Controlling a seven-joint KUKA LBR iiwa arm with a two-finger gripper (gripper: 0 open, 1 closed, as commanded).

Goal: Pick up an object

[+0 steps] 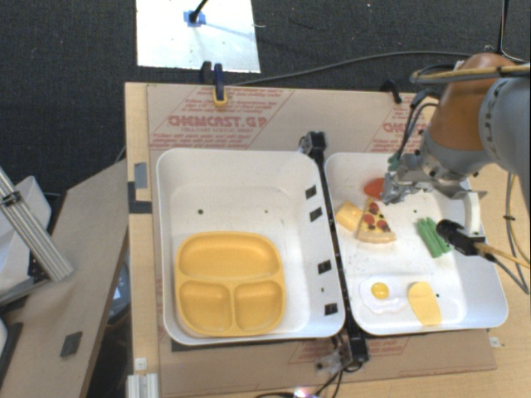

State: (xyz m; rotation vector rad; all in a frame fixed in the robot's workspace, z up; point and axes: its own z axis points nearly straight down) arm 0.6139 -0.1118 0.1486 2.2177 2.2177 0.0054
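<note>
Nearest, the fried egg (380,293) and yellow slab (425,303) lie untouched; the gripper (393,191) hovers low over a red piece (374,186), holding nothing, finger state unclear; pickup remains.

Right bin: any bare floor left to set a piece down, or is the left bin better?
The right bin is crowded: pizza slice, cheese wedge, green piece, fried egg and yellow piece, with the gripper at the back. The left bin has bare floor behind the yellow tray.
</note>
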